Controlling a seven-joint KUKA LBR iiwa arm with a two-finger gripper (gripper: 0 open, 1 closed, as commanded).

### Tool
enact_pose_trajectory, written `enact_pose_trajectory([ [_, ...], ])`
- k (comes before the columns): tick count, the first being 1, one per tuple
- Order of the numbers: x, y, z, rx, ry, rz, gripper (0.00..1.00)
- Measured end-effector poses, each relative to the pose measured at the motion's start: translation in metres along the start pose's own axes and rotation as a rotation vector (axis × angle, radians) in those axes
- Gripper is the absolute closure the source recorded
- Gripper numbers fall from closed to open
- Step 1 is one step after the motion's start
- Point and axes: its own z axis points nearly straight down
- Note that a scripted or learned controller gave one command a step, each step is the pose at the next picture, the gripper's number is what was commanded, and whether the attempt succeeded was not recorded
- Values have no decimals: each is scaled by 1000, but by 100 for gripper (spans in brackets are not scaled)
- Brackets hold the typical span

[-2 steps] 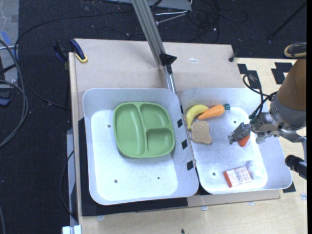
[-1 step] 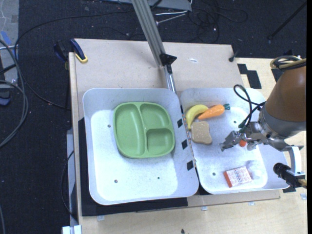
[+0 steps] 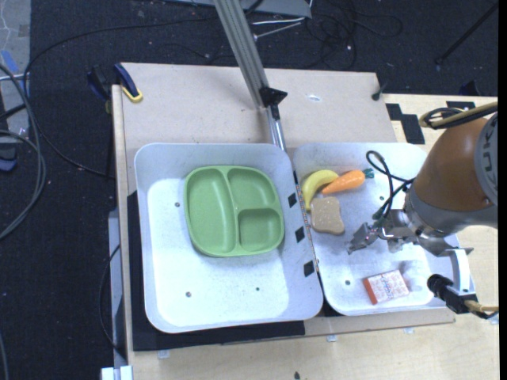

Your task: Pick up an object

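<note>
Gripper [image 3: 363,239] low over the right bin [image 3: 348,291], reaching in from the right, fingers pointing left toward the bin's middle. Too small and dark to tell whether open or shut; nothing seen between the fingers. Behind it the grey wrist and the orange band of the arm [image 3: 455,176], with a black cable looping up and left over the bin floor.

Just left of the gripper, a slice of bread [image 3: 327,215], lying flat, apart from the tips by a small gap of bare bin floor. Above the bread, a banana [image 3: 315,184], curved, its lower end close to the bread's top edge. Right of the banana and touching or nearly touching it, a carrot [image 3: 344,182], lying aslant with its green end up to the right. Below and right of the gripper, a small red and white packet [image 3: 386,286], flat near the bin's front edge, apart from the other things.

Left bin [image 3: 166,291] overlapping the right one along the middle seam. In it a green plate [image 3: 234,210] with three compartments, set toward the upper right of that bin. Both bins on a tan bench [image 3: 198,105].
</note>
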Motion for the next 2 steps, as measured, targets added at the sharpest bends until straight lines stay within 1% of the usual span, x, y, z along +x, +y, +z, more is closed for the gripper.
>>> enact_pose_trajectory([
  [1,-1,0,-12,-3,-1,2,100],
  [2,9,1,-70,-8,-2,-3,100],
])
